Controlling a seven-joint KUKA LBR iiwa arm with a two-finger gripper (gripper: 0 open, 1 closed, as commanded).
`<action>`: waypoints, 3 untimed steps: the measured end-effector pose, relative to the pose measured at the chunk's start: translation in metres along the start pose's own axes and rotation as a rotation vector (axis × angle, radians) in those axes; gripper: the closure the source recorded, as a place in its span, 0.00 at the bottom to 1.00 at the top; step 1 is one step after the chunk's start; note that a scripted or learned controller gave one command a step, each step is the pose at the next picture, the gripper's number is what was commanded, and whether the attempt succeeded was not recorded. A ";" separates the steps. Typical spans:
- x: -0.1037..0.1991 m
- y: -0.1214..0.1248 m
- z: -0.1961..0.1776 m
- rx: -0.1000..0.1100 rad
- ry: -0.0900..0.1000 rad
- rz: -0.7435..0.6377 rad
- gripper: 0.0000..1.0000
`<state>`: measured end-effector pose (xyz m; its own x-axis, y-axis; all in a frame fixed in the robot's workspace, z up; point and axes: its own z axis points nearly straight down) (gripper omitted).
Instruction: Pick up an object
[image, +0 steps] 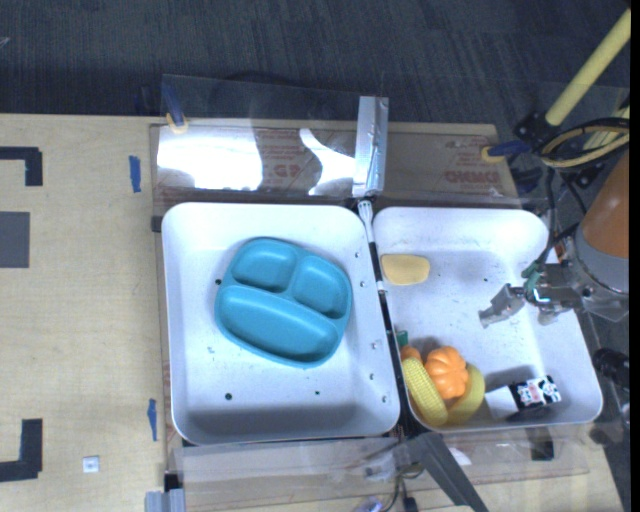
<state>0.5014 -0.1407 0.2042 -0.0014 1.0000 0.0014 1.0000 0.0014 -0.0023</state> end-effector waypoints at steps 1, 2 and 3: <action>-0.047 0.079 0.048 0.000 -0.002 0.107 0.00; -0.031 0.142 0.067 -0.003 -0.002 0.131 0.00; -0.044 0.167 0.058 -0.006 -0.003 0.154 0.00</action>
<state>0.6681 -0.1849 0.1458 0.1524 0.9883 -0.0012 0.9883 -0.1524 0.0033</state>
